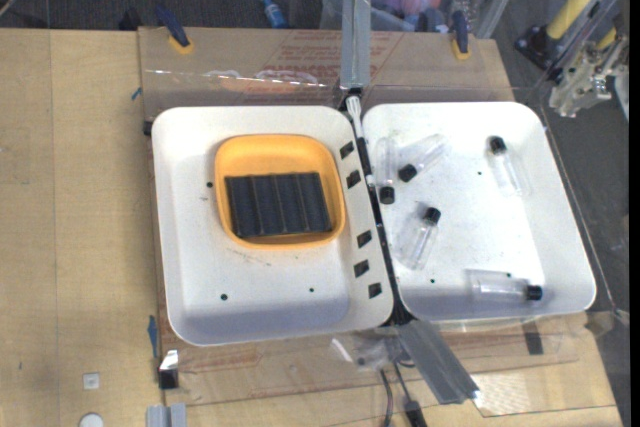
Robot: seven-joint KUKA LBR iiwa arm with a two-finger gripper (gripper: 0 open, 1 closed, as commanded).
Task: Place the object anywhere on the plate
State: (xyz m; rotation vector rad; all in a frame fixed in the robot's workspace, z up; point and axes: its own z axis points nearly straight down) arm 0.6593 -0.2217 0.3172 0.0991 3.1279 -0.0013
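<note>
Start with the tabletop (70, 215), which carries two white bins side by side. The left bin (180, 215) holds the orange plate (275, 147), and the right bin (470, 205) lies just to the plate's right, past the divider.

On progress, my reading is that the placing looks finished. A dark ribbed block (278, 205) lies flat on the plate, well inside its rim and a little toward the plate's near edge, with orange showing all around it. If that block is the object meant (nothing else sits on the plate), then nothing is left but for you to confirm it. If one of the vials was meant instead, the job has not begun.

The block is a charcoal rectangle with rounded corners. Ridges run front to back across it, it has a matte finish, and it sits level, not tilted.

To the right of the plate, four clear vials with black caps lie on their sides in the right bin. One (420, 153) is nearest the plate, one (418, 235) is nearer the camera than that, one (505, 165) is farther right, and one (495, 285) is at the front.

The gripper (580, 85) hangs far to the plate's right, beyond the right bin's far corner and well apart from everything. You cannot tell from here whether the jaws are apart or together, and I see nothing in them.
</note>
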